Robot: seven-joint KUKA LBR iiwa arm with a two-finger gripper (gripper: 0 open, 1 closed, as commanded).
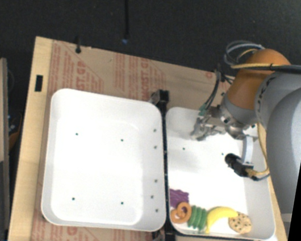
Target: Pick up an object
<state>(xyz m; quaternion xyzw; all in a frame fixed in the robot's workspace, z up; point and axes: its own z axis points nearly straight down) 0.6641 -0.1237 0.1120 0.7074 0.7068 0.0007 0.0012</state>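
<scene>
We see the left bin left of the claw, which hangs over the far end of the right bin; we cannot tell its state. Well nearer than the claw lie a purple toy, pretzel, green piece, banana and cookie.

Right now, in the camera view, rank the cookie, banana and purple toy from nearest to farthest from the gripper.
From the gripper, at the right bin's far end:
1. Purple toy, by the divider.
2. Banana, near edge.
3. Cookie, near right corner.
</scene>
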